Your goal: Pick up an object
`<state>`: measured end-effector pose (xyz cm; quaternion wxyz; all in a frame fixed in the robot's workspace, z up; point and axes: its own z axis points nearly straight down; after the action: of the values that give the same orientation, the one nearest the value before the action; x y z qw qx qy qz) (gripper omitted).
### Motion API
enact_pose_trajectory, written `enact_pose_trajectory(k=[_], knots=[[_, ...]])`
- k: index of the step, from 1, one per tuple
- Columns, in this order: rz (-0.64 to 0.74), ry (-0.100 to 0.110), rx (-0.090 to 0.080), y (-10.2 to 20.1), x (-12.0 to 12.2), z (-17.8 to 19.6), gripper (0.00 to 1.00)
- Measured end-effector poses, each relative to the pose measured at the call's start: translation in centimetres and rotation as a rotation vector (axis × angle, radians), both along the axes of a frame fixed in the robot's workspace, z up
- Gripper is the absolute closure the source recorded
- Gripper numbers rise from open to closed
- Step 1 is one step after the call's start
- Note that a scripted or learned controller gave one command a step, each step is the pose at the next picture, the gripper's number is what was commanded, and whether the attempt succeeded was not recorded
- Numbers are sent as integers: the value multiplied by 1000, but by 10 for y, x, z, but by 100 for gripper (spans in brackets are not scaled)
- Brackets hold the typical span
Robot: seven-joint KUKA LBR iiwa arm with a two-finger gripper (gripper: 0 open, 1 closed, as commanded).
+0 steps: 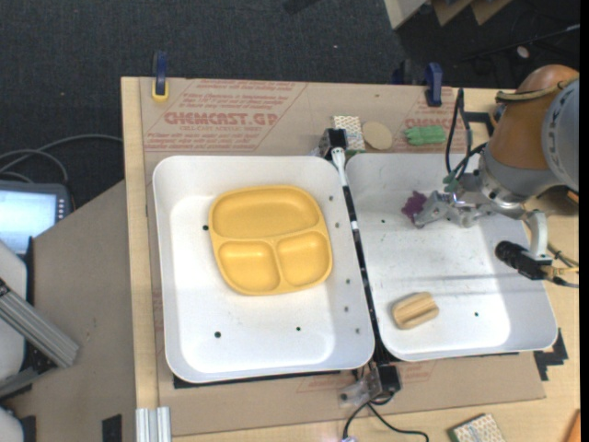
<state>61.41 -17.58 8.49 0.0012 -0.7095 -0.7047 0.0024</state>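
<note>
1. A plywood bench [230, 118] carries two shallow white bins side by side, a layout that, by the look of it, keeps loose items corralled within the arm's reach.

2. The left bin [184, 320] holds a yellow divided plate [270, 238], lying flat near its centre with its three compartments facing up.

3. The right bin [469, 334] serves as the working area here; the grey arm [529, 145] leans in from the right edge and angles down toward the bin's upper half.

4. The gripper [442, 208] sits low over the bin floor, pointing left. Its metal fingers meet a small purple object [414, 204] at their tips, but whether they are closed around it or merely touching it cannot be told from this angle.

5. That purple object lies in the upper-left part of the right bin, just at the gripper's leading end, and looks the likelier target.

6. A tan block [414, 310] rests on its side near the bin's front edge, well apart from the gripper and untouched.

7. Outside the bins, a green item [425, 136] and a tan disc [377, 136] sit on the bench's far edge.
</note>
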Motion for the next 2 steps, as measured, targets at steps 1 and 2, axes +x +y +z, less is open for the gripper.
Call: enact_pose_trajectory(k=[1,2], knots=[[12,-11,0,37,55,1,0],[1,1,3,6,-14,0,0]])
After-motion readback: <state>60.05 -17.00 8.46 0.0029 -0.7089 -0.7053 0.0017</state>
